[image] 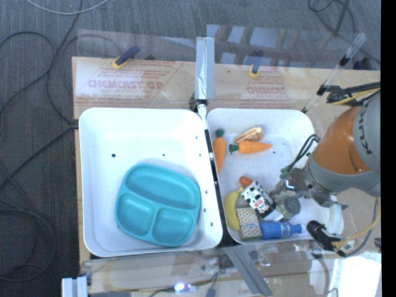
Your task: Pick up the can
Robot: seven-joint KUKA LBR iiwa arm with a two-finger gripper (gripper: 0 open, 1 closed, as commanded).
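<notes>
Silver can — just beside jaws, right bin

My bins look like smooth, glossy white plastic; the divided tray is matt turquoise plastic. The table shows pale bare wood. My arm wears a glossy orange band.

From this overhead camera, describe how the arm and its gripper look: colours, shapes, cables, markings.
The grey arm has rounded, bulbous segments with a broad glossy orange band above the wrist and dark lettering partly visible on the grey shell. The metal-and-black gripper is a compact cluster of dark and silvery parts. Thin black cables loop beside the wrist, and yellow cables trail near its base.
</notes>
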